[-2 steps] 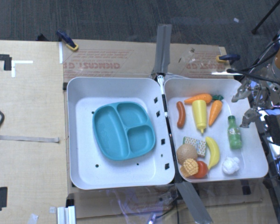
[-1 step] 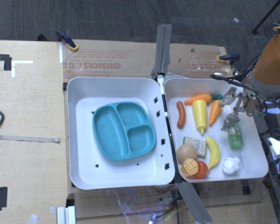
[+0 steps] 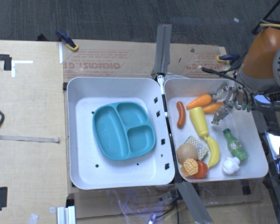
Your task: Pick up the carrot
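Note:
An orange carrot (image 3: 199, 101) lies slanted at the top of the right bin (image 3: 256, 139), its tip pointing left. Just below and to its right lies a second, shorter orange piece (image 3: 211, 108). My gripper (image 3: 220, 104) hangs low over the bin's upper right, right of the carrot. Its fingers stand open, one finger (image 3: 222, 92) above and one below the right end of the shorter orange piece. The fingers are not closed on anything.
The right bin also holds a red sausage (image 3: 180, 114), a yellow bottle (image 3: 199, 121), a banana (image 3: 213, 151), a green bottle (image 3: 235, 145), a white garlic bulb (image 3: 230, 165) and several small foods at its lower left. A teal divided plate (image 3: 125, 129) sits in the left bin (image 3: 79, 139).

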Tool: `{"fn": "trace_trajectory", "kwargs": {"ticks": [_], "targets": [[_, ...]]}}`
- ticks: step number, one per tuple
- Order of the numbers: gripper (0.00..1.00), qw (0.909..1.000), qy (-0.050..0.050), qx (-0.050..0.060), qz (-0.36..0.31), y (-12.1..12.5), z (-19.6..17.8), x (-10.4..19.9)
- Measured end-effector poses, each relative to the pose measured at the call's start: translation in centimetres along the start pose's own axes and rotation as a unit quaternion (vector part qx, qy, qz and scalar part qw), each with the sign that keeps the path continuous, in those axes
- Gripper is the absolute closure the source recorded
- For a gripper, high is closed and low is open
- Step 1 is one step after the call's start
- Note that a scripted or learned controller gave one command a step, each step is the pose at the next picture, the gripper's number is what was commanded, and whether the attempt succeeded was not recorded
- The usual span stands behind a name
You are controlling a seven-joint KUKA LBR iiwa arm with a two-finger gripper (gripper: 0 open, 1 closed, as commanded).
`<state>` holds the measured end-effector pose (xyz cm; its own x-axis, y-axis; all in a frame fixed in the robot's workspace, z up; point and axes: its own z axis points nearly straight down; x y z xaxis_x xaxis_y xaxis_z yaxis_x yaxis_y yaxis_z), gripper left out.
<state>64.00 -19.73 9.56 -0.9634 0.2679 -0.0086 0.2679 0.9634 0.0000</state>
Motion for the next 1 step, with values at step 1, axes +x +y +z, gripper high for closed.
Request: {"fn": "trace_trajectory", "kwargs": {"ticks": [1], "targets": [[0.0,0.9954,0.009,0.004,0.096,3.46,0.32,0.06]]}}
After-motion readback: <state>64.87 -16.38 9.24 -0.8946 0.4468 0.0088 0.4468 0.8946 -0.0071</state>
